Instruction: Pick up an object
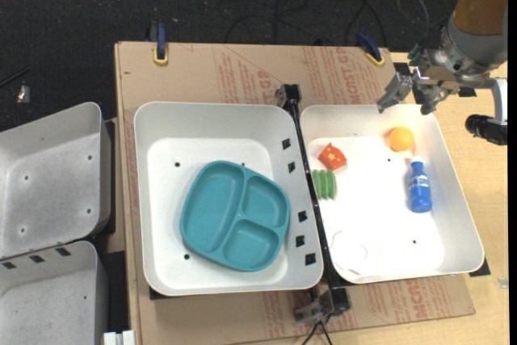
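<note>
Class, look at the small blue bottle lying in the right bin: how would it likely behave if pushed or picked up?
The blue bottle lies on its side on the smooth right bin floor, so a sideways push would probably roll it. It looks like rigid plastic, likely light, and its rounded body might slip.

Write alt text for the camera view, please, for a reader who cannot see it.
The gripper hangs open over the far rim of the right bin, holding nothing. That bin holds an orange ball, blue bottle, red piece and green piece. The left bin holds a teal divided tray.
</note>
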### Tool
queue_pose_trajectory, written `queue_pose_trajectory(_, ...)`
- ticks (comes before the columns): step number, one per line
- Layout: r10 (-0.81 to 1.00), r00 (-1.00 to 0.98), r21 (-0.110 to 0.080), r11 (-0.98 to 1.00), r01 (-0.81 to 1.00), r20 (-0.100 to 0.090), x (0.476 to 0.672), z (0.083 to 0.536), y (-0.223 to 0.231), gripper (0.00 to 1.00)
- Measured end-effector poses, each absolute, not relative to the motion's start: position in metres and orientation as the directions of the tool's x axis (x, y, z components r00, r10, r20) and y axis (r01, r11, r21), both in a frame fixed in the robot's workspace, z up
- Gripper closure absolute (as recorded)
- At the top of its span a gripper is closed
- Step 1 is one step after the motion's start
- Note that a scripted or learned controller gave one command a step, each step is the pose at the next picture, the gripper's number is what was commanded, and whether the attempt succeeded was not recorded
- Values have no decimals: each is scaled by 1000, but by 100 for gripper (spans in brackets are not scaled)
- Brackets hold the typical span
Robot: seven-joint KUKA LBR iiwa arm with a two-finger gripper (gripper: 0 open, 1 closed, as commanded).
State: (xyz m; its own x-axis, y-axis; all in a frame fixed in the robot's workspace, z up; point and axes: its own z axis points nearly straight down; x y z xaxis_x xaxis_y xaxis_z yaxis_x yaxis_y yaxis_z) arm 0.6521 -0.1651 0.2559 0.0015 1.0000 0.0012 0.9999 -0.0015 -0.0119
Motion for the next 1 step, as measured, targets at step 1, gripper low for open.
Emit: queue_pose_trajectory(1,1000,-1,0,1,1000,-1,654,264,-165,0)
